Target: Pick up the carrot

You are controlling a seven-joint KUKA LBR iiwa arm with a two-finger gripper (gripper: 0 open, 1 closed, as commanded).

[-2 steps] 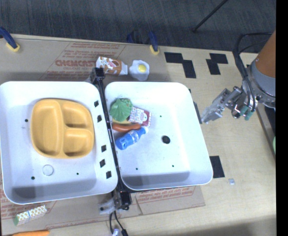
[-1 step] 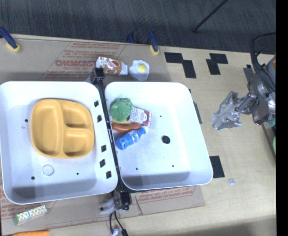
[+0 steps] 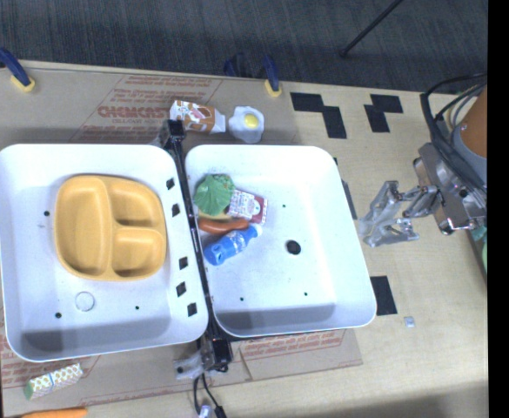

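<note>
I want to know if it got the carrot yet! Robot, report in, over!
Tool right of the right bin, over the bench, holding nothing. Carrot lies in the right bin. Green toy, red packet, blue bottle crowd it.

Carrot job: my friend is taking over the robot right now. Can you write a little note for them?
Gripper: open, holding nothing, over the bench to the right of the right bin.
Carrot: in the right bin near its left wall, lying between the green veggie and the blue bottle, beside the red packet.
Done: nothing picked up.
Left: reach in, grab the carrot, lift it.
</note>
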